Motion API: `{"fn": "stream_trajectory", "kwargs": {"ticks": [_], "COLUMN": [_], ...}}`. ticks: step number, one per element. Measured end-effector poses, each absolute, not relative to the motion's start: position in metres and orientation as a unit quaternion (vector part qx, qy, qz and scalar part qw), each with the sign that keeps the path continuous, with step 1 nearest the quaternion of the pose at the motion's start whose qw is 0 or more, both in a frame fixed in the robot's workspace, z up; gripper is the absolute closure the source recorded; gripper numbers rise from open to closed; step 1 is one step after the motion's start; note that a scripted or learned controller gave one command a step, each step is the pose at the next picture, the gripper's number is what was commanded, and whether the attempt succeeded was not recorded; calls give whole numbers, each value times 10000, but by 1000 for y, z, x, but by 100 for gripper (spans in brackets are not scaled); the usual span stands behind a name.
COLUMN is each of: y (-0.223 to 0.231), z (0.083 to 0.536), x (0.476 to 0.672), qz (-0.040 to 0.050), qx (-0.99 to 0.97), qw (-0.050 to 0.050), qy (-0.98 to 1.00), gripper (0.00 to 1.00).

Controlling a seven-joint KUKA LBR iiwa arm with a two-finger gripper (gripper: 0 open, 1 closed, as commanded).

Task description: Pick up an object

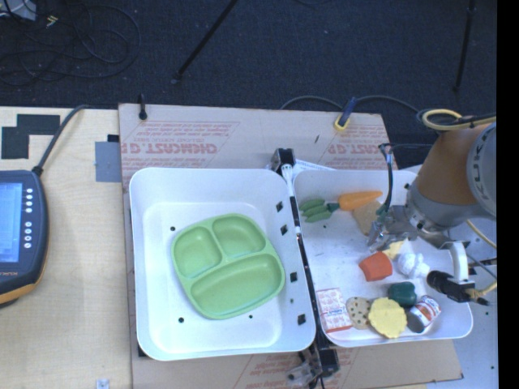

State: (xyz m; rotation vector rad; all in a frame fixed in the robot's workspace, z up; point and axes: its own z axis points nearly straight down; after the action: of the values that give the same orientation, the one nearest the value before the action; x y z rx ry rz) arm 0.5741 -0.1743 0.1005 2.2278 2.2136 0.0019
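Note:
The right bin [324, 241] holds several small objects. A carrot [357, 200] with a green top [315, 210] lies near its far edge. An orange-red block [375, 267] sits in the middle, with a white lump [410, 262] to its right. Along the near edge lie a red-and-white packet [332, 308], a brown cookie [358, 308], a yellow piece [388, 318], a dark green piece [401, 292] and a small can [422, 314]. My gripper [381, 233] hangs low in this bin, just above the orange-red block and right of the carrot.
The left bin [154, 217] holds a green divided plate [229, 264]. The arm's grey body with its orange band [446, 168] covers the right bin's far right corner. A teach pendant [16, 225] lies on the bench at the far left.

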Motion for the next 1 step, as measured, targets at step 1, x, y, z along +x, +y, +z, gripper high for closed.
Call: {"fn": "stream_trajectory", "kwargs": {"ticks": [1], "y": [-174], "z": [100], "x": [574], "qz": [4], "qx": [7098], "qw": [1], "qy": [7044], "gripper": [0]}}
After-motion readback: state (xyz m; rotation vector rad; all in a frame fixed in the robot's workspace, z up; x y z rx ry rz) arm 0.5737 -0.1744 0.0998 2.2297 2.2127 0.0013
